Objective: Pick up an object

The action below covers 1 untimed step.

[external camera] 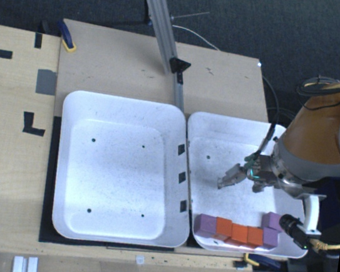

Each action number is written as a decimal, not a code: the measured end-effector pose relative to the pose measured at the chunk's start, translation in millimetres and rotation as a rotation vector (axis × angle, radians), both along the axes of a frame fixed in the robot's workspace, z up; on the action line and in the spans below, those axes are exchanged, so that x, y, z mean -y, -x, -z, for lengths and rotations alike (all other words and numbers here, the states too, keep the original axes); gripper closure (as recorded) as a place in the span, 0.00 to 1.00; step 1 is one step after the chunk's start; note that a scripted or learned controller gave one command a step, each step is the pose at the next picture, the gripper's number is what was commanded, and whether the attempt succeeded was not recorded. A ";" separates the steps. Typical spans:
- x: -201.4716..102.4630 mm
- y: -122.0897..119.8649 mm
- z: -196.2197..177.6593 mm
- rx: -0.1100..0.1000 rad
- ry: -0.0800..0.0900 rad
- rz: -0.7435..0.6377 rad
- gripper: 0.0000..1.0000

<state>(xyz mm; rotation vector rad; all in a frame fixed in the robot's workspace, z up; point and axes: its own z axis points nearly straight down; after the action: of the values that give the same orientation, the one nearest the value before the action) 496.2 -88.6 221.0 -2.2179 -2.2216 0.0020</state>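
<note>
A row of small blocks lies along the front edge of the right bin (221, 133): a purple block (207, 224), orange blocks (239, 233) beside it, and a purple block (270, 238) at the right end. Another purple block (272, 220) sits just behind that end. My gripper (243, 180) hangs over the middle of the right bin, behind the row and apart from it. Its fingers (228, 179) are spread open with nothing between them.
The left bin (70, 149) stands beside the right one, their rims touching. A slanted metal rail (164, 27) rises from behind the bins. The arm's orange band (319, 132) looms over the right bin's far right side.
</note>
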 end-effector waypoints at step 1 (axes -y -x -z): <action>52.7 -38.4 -136.3 0.002 0.002 0.001 0.00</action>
<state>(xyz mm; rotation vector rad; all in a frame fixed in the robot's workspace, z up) 534.6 -141.3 357.2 -2.2209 -2.2230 0.0016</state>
